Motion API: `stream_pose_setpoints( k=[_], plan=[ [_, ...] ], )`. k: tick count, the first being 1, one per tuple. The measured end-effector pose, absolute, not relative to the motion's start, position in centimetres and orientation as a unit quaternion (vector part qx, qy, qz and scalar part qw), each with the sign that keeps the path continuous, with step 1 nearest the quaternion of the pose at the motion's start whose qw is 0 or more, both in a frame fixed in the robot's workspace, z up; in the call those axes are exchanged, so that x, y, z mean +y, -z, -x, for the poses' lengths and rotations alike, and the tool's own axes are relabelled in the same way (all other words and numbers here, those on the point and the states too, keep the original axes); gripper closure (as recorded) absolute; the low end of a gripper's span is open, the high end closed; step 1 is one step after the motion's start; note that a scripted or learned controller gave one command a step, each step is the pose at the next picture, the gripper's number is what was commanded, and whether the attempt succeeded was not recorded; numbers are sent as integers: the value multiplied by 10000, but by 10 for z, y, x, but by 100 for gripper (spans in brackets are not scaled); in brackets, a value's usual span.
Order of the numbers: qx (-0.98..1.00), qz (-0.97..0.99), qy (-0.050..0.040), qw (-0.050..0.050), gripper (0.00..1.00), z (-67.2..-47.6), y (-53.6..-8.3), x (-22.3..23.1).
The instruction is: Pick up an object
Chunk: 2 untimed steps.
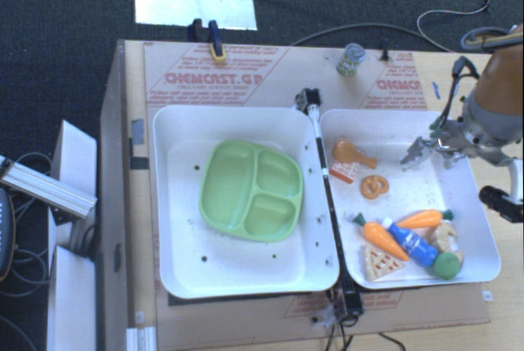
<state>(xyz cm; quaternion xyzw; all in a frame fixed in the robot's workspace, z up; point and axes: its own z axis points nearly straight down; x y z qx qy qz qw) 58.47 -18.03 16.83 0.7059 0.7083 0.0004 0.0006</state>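
The right bin point(483, 202) holds every loose object. A pretzel point(374, 186) lies near its middle. Up and to the left of the pretzel lies an orange drumstick-shaped toy point(352, 153), and just left of the pretzel, close to the divider between the bins, lies a small red and white piece point(343, 172). Below the pretzel, along the near wall of the bin, a cluster is packed together: a carrot point(381, 236) with a green top, a blue bottle point(412, 244) with a white label lying across it, a second orange carrot point(424, 218) just above the bottle, a waffle piece point(383, 263) below the first carrot, a green ball point(447, 264) at the right end, and a pale beige object point(444, 236) between the ball and the second carrot.

The left bin point(176, 202), left of the pretzel across the divider, holds one green divided plate point(252, 190) lying flat near its centre.

The gripper point(419, 152) hangs over the upper right part of the right bin, up and to the right of the pretzel and well apart from it. Its fingers stand slightly spread, with nothing between them. It touches none of the objects. The arm's orange band point(499, 83) sits further right of the pretzel, above the gripper.

Beyond the far walls of both bins, the bench point(246, 75) bears printed cardboard, and a small jar point(352, 59) stands on it.
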Motion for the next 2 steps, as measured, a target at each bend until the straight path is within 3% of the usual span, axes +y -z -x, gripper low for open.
stream_pose_setpoints(
  k=[1, 2],
  plan=[
    [7073, -7069, -2, 13, 0, -488, -193, -203],
    [7083, -7059, -2, 4, 0, -554, -123, -150]
  ],
)
